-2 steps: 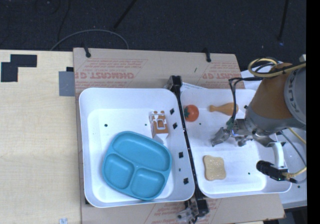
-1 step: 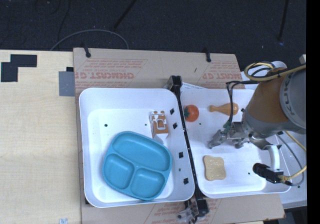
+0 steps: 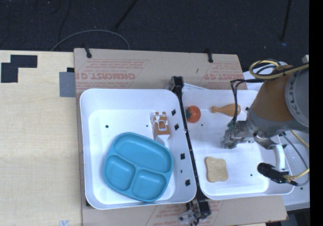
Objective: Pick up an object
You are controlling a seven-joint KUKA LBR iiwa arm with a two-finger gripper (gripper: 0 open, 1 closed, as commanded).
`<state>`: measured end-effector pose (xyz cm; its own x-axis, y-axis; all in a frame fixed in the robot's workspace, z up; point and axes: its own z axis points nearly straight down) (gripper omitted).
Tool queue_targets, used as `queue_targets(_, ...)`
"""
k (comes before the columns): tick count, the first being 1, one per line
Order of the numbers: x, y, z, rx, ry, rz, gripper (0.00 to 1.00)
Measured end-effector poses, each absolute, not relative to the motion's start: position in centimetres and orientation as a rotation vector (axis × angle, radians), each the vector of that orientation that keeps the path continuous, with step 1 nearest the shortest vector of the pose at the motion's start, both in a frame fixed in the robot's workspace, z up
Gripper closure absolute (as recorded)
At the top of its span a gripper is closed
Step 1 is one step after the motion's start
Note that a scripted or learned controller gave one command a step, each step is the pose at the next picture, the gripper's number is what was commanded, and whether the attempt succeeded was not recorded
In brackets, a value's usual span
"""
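In the right bin (image 3: 252, 182) we see the tool (image 3: 231, 139) low over the floor, grip state unclear; toast (image 3: 216, 169) lies just beside it, a tomato (image 3: 193, 114) and drumstick (image 3: 225, 109) beyond, a blue tray (image 3: 137, 166) in the left bin (image 3: 96, 119)

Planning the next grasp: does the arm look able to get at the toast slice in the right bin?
Probably yes. The toast slice lies flat on bare bin floor, apart from the tomato, and the pincer hangs just above and right of it with nothing between them.
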<state>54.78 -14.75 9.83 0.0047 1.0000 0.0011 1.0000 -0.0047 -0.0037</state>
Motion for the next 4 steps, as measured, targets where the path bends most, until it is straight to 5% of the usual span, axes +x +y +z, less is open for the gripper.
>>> queue_targets(2, 54.9, -14.6, 19.4, -2.222, -2.224, -0.002, 1.00)
queue_targets(4, 57.0, -3.5, 21.3, -2.215, -2.226, 0.001, 1.00)
